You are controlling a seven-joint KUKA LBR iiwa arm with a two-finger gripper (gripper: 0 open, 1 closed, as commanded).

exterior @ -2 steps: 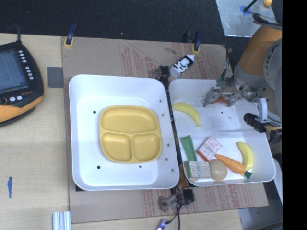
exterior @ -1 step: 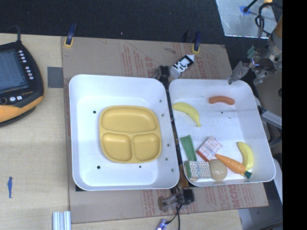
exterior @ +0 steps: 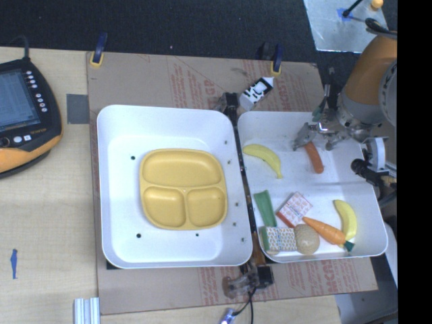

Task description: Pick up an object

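Note:
My gripper (exterior: 317, 135) hangs over the far part of the right bin (exterior: 368, 252), its fingers spread and open. Just below it lies an orange-red sausage (exterior: 314, 158), its upper end near the fingertips; nothing is held between them. Farther down the same bin lie a yellow banana (exterior: 263, 158), a green stick (exterior: 264, 208), a red-and-white packet (exterior: 294, 209), a carrot (exterior: 325, 230), a second banana (exterior: 346, 218), a beige round lump (exterior: 307, 240) and a patterned packet (exterior: 279, 238).
The left bin (exterior: 115, 181) holds a yellow divided plate (exterior: 183, 187). A teach pendant (exterior: 23, 113) rests on the bench at far left. A black-and-white tag (exterior: 256, 90) lies beyond the bins. The arm's body (exterior: 368, 79) fills the right bin's far right corner.

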